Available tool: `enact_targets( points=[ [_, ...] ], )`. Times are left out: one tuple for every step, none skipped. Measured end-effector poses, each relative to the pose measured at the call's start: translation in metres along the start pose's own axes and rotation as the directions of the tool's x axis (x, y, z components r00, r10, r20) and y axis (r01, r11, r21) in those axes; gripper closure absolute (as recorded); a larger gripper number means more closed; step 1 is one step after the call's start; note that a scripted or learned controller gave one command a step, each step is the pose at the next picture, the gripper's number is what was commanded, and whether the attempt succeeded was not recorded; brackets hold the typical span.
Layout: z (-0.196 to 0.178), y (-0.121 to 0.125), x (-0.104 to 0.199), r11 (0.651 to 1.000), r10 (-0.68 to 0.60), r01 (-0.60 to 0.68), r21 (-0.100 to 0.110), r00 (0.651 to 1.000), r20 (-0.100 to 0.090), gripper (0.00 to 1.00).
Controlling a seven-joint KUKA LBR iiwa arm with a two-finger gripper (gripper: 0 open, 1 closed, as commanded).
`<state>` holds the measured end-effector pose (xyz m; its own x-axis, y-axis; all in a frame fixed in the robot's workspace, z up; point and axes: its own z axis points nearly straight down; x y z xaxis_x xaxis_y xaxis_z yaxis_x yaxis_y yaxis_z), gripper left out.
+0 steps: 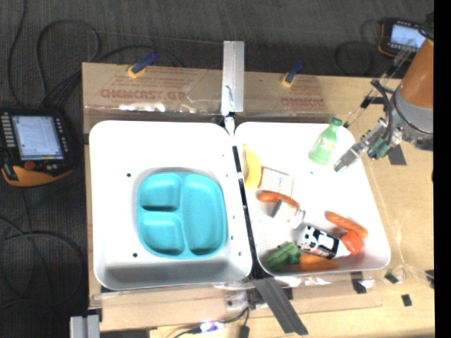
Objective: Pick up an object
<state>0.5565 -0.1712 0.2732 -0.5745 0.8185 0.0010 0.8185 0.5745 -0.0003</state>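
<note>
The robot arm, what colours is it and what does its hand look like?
The arm is grey with an orange band higher up. Thin dark cables run alongside it. Its gripper is small and metal-grey, with a teal part just behind it.

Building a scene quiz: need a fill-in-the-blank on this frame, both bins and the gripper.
1. The teal tray has ___ compartments.
2. That tray sits in the ___ bin.
3. The gripper is nearest the ___ bottle.
4. The banana lies against the right bin's ___ wall.

Missing words: three; left; green; left
</note>
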Motion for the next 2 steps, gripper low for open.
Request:
enact_targets(
  points=[
    [0.073, 0.117, 0.037, 0.981, -0.193, 0.193, 0.000, 0.981, -0.001, 1.00],
    [0.045, 0.107, -0.001, 0.924, -0.383, 0.383, 0.001, 0.924, 0.002, 1.00]
  ],
)
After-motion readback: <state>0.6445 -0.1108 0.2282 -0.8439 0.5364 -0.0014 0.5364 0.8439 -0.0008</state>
